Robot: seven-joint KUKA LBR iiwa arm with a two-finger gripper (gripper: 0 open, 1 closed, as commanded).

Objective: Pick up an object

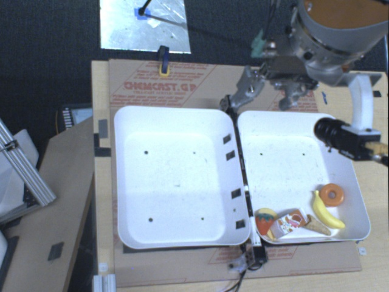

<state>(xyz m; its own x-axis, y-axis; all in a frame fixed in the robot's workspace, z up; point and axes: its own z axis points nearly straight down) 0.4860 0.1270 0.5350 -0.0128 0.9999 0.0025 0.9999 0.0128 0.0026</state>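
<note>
Gripper point(268, 95) sits over the far edge of the right bin point(285, 154), near the corner next to the divider between the bins. As far as I can see the fingers point(245, 93) are spread wide with nothing between them. The arm point(340, 17) comes in from top right, and its orange band is visible.

All pick candidates are bunched in the near corner of the right bin, well apart from the gripper:
- banana point(326, 213), lying along the right wall and curving toward the front
- orange ring-shaped piece point(332, 194), just beside the banana's upper end
- white packet with red print point(287, 224), lying flat against the front wall
- red-orange round item point(265, 219), touching the packet's left side, at the front-left corner
- tan cone-like piece point(317, 226), between the packet and the banana; I can't tell what it is

A black cylinder point(338, 135) on a white bracket point(363, 105) overhangs the right bin's right rim.

The left bin point(170, 169) sits alongside, with the rims touching at the centre. Both bins rest on a cardboard sheet point(161, 84) with red print. Beyond that there's a yellow clamp point(164, 62) at the sheet's far edge and a shiny metal plate point(144, 17).
</note>
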